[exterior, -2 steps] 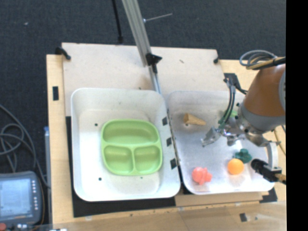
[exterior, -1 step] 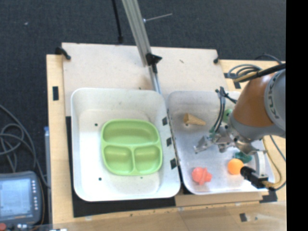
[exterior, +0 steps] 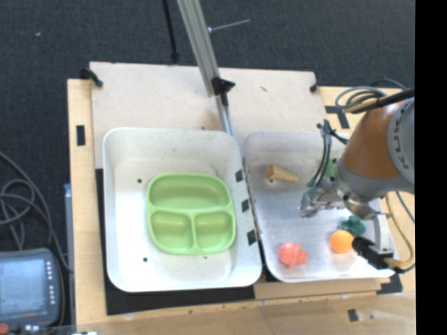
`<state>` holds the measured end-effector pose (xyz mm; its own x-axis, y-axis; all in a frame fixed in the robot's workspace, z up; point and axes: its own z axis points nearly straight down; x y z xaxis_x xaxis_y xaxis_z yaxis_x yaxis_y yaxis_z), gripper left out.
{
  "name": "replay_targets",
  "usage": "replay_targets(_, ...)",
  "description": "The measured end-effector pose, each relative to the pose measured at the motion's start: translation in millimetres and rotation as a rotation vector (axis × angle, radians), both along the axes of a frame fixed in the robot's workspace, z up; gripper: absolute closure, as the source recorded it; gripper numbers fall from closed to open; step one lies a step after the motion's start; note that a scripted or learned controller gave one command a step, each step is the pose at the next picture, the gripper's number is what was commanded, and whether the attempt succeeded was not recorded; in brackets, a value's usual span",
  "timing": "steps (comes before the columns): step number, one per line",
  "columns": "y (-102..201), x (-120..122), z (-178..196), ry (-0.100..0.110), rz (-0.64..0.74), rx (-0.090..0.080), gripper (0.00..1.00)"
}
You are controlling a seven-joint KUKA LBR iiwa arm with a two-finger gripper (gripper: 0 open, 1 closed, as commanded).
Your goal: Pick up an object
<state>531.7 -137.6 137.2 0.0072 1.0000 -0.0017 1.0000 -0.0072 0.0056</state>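
The orange ball (exterior: 341, 241) lies in the right bin (exterior: 279, 152), near its front right corner, a teal piece (exterior: 354, 225) just beside it. The pincer (exterior: 316, 204) hangs near — whether wide or narrow I cannot tell. Best come straight down, clear of the rim. The pink toy (exterior: 292, 255) and tan cone (exterior: 281, 174) sit apart — more room there.

You get even, fairly bright overhead light, with the two shallow white plastic bins (exterior: 174, 142) close to washed out. Shadows are soft and short. The whole view is slightly soft and grainy, and detail around the fingers (exterior: 312, 204) is blurred.
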Motion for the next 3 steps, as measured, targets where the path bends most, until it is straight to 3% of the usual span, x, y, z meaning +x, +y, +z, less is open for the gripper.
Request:
replay_targets(2, -2, 14, 97, -0.001, 0.011, 0.000, 1.00)
replay_targets(3, 53, 23, 96, 0.002, 0.015, 0.002, 1.00)
